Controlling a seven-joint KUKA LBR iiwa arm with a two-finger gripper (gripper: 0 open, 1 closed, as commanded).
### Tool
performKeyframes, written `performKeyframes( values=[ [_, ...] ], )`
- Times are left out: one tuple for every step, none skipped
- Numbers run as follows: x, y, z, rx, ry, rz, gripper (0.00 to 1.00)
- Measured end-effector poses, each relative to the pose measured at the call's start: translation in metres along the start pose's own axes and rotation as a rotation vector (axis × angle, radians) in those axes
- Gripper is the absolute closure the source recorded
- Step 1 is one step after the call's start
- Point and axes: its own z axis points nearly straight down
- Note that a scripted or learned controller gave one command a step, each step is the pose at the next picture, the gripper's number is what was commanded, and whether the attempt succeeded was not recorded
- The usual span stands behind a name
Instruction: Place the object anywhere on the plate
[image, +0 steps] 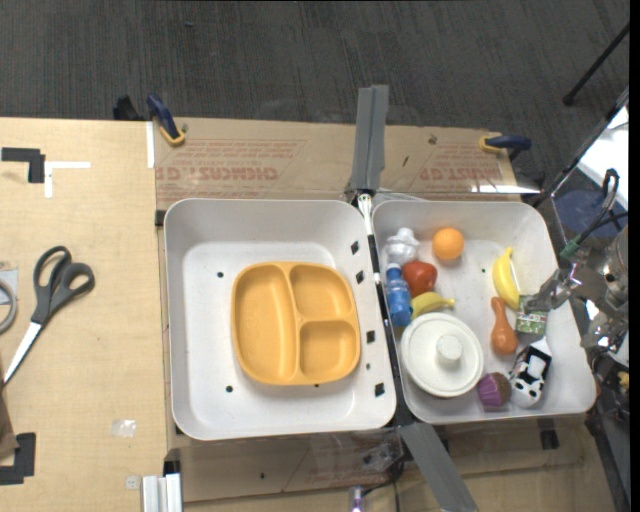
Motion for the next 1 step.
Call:
performKeyframes(
  values=[
    [-0.0056, 0.0026, 0.0264, 0.003, -0.001, 0.253, 0.00]
  ],
)
